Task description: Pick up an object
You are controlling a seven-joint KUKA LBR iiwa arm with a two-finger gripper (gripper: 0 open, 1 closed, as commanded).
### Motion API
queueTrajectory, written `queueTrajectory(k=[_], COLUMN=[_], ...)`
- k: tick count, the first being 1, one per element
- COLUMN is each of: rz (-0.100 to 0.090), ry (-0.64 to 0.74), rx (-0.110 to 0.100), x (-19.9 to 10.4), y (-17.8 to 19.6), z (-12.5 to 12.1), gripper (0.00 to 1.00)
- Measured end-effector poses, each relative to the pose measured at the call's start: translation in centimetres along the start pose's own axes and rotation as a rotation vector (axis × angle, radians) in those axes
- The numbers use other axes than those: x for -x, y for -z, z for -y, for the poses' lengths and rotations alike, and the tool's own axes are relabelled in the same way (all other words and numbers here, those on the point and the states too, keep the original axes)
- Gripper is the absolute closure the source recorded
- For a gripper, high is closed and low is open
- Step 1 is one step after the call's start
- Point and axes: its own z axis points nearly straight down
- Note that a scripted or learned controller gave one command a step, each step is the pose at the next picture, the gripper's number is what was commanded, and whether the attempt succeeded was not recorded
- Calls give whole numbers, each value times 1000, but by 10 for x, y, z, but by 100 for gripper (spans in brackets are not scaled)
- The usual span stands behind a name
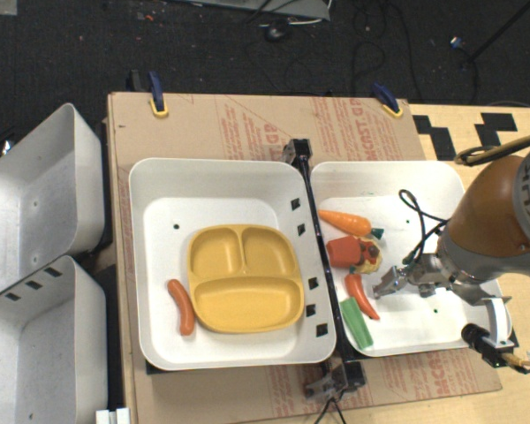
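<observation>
yellow tray [245,281], orange carrot [345,223], green stick [357,322], white bins [150,237]

one fixed camera looks down at a slant on both white bins [221,177].

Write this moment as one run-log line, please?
arm: over right bin | gripper: beside red chili, nothing visibly held | left bin: yellow tray, sausage
</observation>
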Motion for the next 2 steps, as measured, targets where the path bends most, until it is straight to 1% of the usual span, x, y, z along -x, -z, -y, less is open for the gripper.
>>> queueTrajectory(k=[1, 2], rz=[1, 4], ry=[-2, 5], rx=[5, 11], x=[0, -2], y=[13, 71], z=[-1, -11], gripper=[100, 100])
